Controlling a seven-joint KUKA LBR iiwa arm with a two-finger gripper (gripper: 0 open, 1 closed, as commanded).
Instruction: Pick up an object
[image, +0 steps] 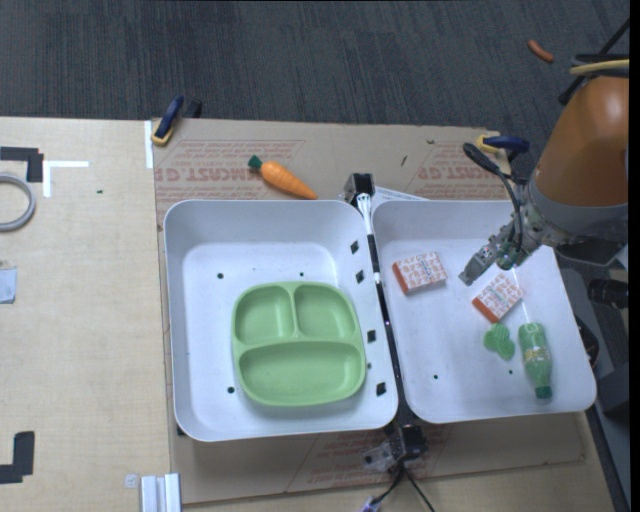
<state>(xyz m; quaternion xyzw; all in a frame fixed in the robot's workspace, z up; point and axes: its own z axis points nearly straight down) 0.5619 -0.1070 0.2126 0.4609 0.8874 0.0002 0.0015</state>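
Note:
The right bin (440, 380) holds a red-and-white packet (420, 272) near its back left. A second red-and-white packet (498, 297) lies further right. A green bottle (535, 358) lies along the right wall, with a small green lump (499, 342) beside it. My gripper (490, 263) hangs over the right bin's back right, just above and behind the second packet. Its fingers are spread open and nothing shows between them. The grey arm with its orange band (590, 130) comes in from the upper right.
The left bin (200, 260) holds a green divided plate (298, 343). A toy carrot (283, 177) lies on the cardboard behind the bins. Blue clamps sit at the back left (168, 118) and back right (497, 147). A black clip (360, 186) joins the bins.

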